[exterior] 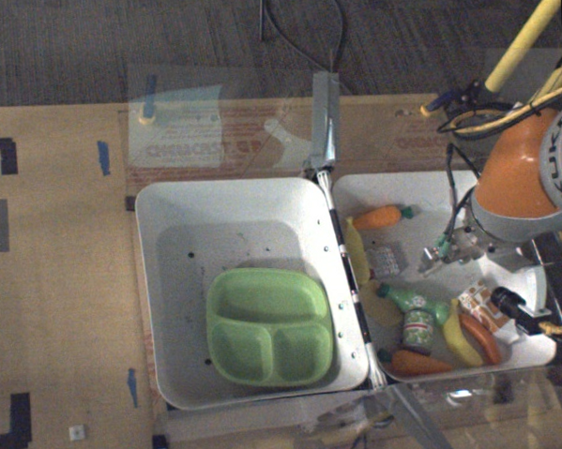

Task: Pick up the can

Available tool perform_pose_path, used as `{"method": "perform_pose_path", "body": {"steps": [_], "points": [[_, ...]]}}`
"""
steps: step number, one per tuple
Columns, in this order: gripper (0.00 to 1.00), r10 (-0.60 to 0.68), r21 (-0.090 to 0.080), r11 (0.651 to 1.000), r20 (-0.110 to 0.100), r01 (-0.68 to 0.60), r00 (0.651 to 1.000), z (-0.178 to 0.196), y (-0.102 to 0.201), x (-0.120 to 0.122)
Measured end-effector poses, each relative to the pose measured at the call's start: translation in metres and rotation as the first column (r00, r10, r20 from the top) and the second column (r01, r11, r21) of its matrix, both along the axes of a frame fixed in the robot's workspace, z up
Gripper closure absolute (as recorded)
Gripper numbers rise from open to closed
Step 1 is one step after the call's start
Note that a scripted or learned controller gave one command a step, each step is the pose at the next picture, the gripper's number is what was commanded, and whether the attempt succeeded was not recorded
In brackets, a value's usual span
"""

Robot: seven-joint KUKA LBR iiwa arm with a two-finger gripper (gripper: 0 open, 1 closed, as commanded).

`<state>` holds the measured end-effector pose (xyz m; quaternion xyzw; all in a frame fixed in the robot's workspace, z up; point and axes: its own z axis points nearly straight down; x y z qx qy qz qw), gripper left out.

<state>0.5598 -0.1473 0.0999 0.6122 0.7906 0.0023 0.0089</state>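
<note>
Two shallow white bins sit side by side on the tan, flat counter [69,305]. The tool [449,250] hangs over the right bin [420,188], a small metallic assembly below the grey wrist and its glossy orange band; its tips are too small and blurred for me to tell whether they stand apart or together, and nothing can be seen between them.

The can [418,324], a short cylinder with a green label and a pale round top, lies below and slightly left of the tool, well apart from it. A green bottle-like piece [412,296] lies just above the can, between it and the tool. Down and to the right of the tool rests a hot dog [480,338], a smooth reddish sausage in a yellow bun. A tapered orange carrot [386,216] lies up and to the left of the tool, and a second carrot [422,363] lies below the can near the bin's front wall. A long yellow banana [356,251] runs along the bin's wall to the tool's left.

Far to the left, the left bin [168,215] holds a matte green plastic tray [268,327] with rounded corners and three compartments.
</note>
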Motion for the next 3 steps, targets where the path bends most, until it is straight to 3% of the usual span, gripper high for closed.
{"method": "perform_pose_path", "body": {"steps": [1,2,3], "points": [[1.00,0.257,0.005,0.966,-0.013,-0.257,0.966,0.011,0.046,0.070],[1.00,0.385,0.003,0.923,-0.013,-0.385,0.923,0.077,-0.009,0.061],[1.00,0.588,0.002,0.809,-0.012,-0.588,0.809,0.124,0.002,0.049]]}}
